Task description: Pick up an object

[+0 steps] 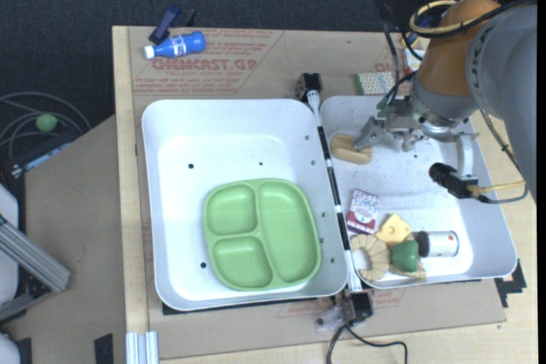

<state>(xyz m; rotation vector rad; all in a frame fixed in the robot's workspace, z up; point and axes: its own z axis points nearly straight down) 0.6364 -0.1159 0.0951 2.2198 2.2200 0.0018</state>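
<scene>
In the right bin (486,226), my gripper (388,137) hangs low over the far part of the floor, open, with bare white floor between its fingers. A tan wooden block (349,150) lies just left of the left finger (368,135), close to it or touching it. Nearer the front of the same bin sit a small red-and-white carton (363,211), a yellow piece (394,228), a green lump (406,255), a beige ribbed shell shape (370,252) and a white cylinder with a red band (440,244).
The left bin (171,141) holds a green divided plate (259,232). A blue and white bottle (175,44) lies on the bench behind the bins. The ridge between the bins runs just left of the tan block.
</scene>
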